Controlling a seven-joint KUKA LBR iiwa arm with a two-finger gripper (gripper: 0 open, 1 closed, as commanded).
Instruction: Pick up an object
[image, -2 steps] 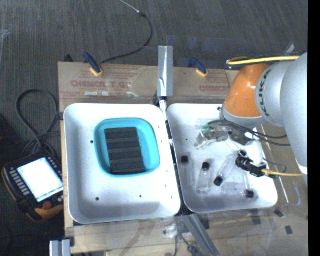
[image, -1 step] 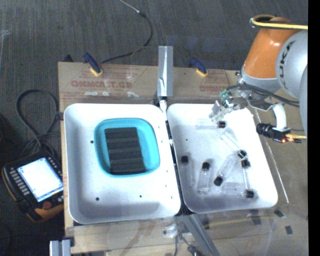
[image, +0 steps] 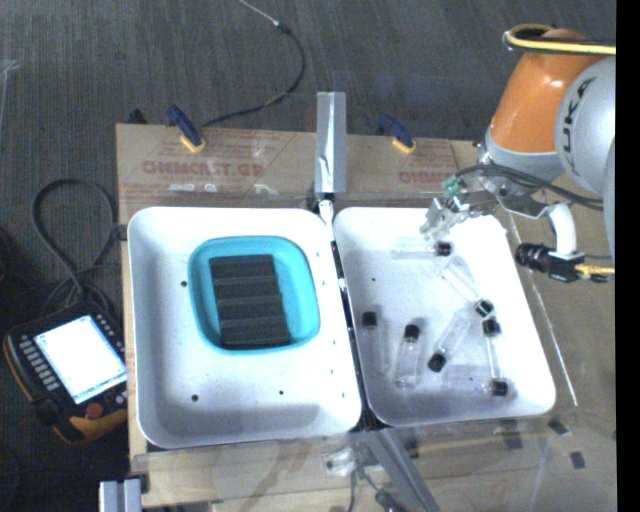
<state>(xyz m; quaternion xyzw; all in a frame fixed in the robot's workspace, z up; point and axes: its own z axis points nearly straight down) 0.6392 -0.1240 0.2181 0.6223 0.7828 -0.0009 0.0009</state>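
Your gripper (image: 441, 218) hangs over the far edge of the right bin (image: 520, 300). I cannot tell how its jaws stand. Clear vials (image: 448, 345) lie below, near the middle. Pick one lying apart, maybe the closest, and come straight down.

Small clear vials (image: 447, 345) with black caps, scattered in the right bin (image: 530, 300), all lying flat. One (image: 420, 249) near the far wall of that bin, cap pointing right. One long one (image: 466, 288) slanting down toward the bin's right wall. A few bunched near the bin's middle, caps dark against the white floor. One (image: 480, 383) close to the bin's near right corner. A lone black cap (image: 369, 319) near the bin's left wall.
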